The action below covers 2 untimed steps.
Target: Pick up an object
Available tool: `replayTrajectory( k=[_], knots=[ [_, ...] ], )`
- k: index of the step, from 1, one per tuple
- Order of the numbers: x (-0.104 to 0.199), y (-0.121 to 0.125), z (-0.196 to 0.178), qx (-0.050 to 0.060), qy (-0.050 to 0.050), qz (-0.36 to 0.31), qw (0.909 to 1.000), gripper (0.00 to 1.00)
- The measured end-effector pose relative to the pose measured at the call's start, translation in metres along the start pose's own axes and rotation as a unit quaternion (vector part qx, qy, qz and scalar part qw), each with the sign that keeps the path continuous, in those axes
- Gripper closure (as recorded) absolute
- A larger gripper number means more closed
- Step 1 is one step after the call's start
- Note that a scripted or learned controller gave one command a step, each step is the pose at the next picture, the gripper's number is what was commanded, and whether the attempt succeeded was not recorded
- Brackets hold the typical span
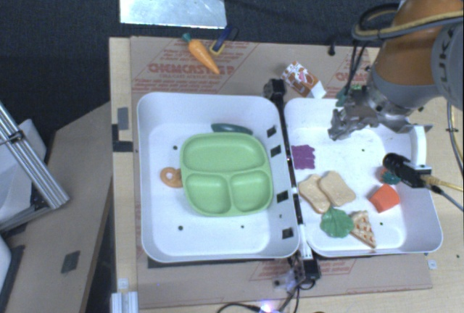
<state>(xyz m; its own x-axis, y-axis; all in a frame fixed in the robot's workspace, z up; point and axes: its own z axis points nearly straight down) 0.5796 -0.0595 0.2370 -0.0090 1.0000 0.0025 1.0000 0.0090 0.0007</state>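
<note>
I'm hanging over the right bin [417,138], up near its far edge, my gripper [344,124] pointing down at bare white floor. Nothing is between my fingers; whether they are spread or pressed together, I cannot tell from up here, they read as one dark cluster.

So what do I go for? Closest candidate is the purple piece [303,156], lying flat near the bin's left wall, just toward the near side and a little left of my tips. It's small, ragged-edged, low to the floor, no clear long axis, so my approach angle hardly matters, but I judge it thin and hard to pinch.

Further toward the near edge sit two tan bread slices [326,191], side by side and touching, long axes running slantwise from the left wall toward the near edge. Beyond them, a green leafy piece [335,223] touching a waffle-patterned wedge [363,227]. An orange block [385,198] sits toward the right wall, chunkier, likely the easier grip, but well apart from me.

The left bin [156,181] holds a green divided plate [222,172]; not my concern.

My call: drop toward the near-left for the purple piece.
</note>
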Motion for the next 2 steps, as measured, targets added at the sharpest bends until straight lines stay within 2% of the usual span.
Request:
replayTrajectory(
  k=[1, 2],
  knots=[
    [0.046, -0.007, 0.001, 0.000, 0.000, 0.000, 1.0000, 1.00],
    [0.096, -0.024, -0.002, 0.001, 0.000, 0.000, 1.0000, 1.00]
  ],
)
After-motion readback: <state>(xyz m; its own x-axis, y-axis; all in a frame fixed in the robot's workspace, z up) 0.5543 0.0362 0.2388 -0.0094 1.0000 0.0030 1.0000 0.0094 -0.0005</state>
